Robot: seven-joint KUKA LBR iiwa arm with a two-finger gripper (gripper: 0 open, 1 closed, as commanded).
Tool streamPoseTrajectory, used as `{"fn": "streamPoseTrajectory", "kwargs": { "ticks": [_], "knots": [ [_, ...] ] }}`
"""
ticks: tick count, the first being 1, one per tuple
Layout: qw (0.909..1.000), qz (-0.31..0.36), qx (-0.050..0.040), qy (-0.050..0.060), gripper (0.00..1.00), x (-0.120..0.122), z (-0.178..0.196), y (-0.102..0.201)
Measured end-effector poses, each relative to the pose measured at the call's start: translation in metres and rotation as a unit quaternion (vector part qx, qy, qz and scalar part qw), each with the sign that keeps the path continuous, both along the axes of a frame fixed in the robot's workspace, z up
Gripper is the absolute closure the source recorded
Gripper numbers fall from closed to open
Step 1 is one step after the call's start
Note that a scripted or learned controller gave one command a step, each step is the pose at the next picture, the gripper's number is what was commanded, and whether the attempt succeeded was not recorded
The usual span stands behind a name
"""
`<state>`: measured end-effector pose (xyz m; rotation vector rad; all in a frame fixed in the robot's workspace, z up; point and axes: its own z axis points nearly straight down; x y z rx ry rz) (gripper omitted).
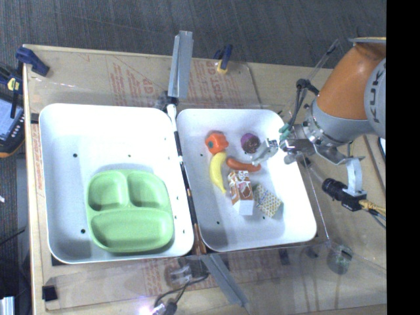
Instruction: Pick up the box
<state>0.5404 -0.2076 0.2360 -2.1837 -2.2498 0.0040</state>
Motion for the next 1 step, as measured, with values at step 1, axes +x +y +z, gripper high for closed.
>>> {"fn": "streamPoseTrajectory", "kwargs": {
  "ticks": [1],
  "knots": [
    [0.9985, -0.054, -0.0017, -0.004, 0.00, 0.1018, -0.1336, -0.0026]
  ]
}}
